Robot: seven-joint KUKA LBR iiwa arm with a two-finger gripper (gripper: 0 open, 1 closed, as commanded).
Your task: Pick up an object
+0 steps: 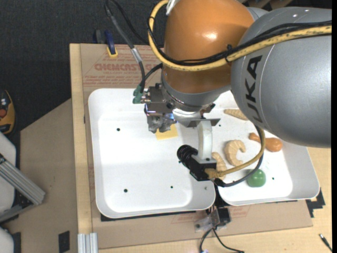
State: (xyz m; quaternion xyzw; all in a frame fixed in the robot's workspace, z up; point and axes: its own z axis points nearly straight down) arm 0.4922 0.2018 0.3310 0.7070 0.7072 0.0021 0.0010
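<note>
— How is the gripper [160, 121] placed?
— It is lowered into the left white bin [113, 157], directly over a small yellow flat block [167, 134]; how far it is opened cannot be told.
— And farther off?
— A green ball [256, 178] and tan curved pieces [235, 151] are left lying in the right bin [295, 186].

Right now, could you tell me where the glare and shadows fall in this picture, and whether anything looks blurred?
In the camera view, glare shines on the arm's orange band; the arm shades the left bin around the yellow piece under the pincer; the green ball in the right bin looks sharp.
</note>
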